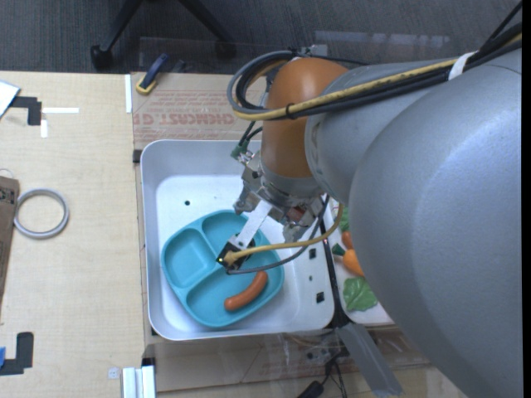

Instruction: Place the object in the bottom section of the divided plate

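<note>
Though grip of the hand [284,212] cannot be told, orange sausage [246,292] in bottom section of blue plate [187,261].

A blue divided plate [189,265] lies in the left white bin [166,172]. An orange sausage [246,293] rests in the plate's lower-right section, the one nearest the view's bottom edge. The gripper [274,201] hangs over the plate's upper-right rim, below the grey arm [431,189]. The right bin [372,309] (mostly hidden by the arm) holds orange and green pieces [353,264]. A grey tape ring [39,192] sits on the counter [75,305] — well to the left.
</note>
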Controlling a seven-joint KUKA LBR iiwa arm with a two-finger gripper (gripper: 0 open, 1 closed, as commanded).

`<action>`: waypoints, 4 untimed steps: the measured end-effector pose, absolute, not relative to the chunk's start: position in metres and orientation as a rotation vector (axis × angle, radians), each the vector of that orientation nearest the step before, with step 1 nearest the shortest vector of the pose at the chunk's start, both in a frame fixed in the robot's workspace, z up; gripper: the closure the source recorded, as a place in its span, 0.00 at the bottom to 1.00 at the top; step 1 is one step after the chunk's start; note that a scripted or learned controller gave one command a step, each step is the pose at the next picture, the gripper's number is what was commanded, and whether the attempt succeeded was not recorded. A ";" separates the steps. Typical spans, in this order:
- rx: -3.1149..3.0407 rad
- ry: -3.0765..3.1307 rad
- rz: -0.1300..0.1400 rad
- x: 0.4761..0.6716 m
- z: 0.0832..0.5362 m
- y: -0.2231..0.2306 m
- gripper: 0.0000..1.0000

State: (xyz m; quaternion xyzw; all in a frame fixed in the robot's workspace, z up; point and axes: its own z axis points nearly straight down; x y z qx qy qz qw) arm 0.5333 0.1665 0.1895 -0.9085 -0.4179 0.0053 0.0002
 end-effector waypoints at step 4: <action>-2.908 -1.190 0.009 0.659 0.361 0.221 1.00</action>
